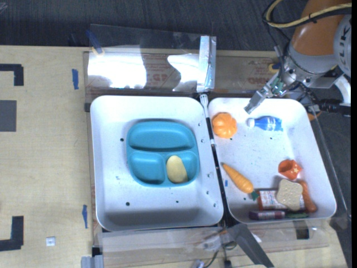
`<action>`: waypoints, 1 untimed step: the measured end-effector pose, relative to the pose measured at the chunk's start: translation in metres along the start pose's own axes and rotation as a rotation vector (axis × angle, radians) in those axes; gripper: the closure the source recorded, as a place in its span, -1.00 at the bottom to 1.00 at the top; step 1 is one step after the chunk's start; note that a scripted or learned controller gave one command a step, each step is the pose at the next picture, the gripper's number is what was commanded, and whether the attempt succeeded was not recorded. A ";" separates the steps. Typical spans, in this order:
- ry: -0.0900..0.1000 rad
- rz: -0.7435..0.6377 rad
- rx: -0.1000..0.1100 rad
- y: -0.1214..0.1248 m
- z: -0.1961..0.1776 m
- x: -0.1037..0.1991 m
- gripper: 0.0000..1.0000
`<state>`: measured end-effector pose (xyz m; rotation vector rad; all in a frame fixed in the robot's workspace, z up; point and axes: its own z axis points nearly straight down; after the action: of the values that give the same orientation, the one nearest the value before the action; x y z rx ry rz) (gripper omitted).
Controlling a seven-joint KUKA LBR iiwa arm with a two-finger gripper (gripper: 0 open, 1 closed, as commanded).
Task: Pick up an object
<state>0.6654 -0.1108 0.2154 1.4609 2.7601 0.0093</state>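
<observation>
1. The gripper (257,103) hangs over the right bin (321,149) at its twelve o'clock rim; whether it's open, I cannot tell.
2. Nearest target: the blue bottle (265,123), lying just below; descend squarely across it.

A pale wooden desk (39,166) carries two shallow white bins side by side. The left bin (106,200) holds a blue divided tray (149,138). The right bin (321,166) sits touching it along a shared inner edge. Behind the left bin stands a clear plastic sheet (145,60) catching bright glare, with a strip of brown cardboard (245,71) running behind the right bin. Black angled marks (12,74) and short pieces of blue tape (75,78) lie on the desk at the left. Dark carpeted floor (139,4) shows beyond the desk.
</observation>
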 end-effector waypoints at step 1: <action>0.008 0.018 0.008 -0.025 0.126 -0.001 -1.00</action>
<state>0.6481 -0.1261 0.0892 1.4905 2.7566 0.0043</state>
